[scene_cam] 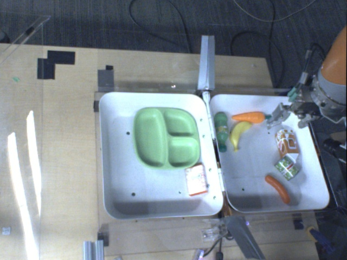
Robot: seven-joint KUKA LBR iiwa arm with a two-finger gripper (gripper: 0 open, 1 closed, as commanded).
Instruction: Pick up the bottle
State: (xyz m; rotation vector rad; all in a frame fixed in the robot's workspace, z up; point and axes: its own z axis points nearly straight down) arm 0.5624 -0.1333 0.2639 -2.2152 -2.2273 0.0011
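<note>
Currently approach stage: hand (290, 114), open and empty, hovers well right of bottle (220, 129); must travel left.

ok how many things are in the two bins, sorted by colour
green: 3, divided tray, bottle, small carton
orange: 2, carrot, sausage
yellow: 1, banana
red and white: 2, packet, pouch
total: 8

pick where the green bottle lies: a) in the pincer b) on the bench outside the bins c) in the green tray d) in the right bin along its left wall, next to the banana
d: the green bottle lies in the right bin against its left wall, with the banana just beside it.
</note>
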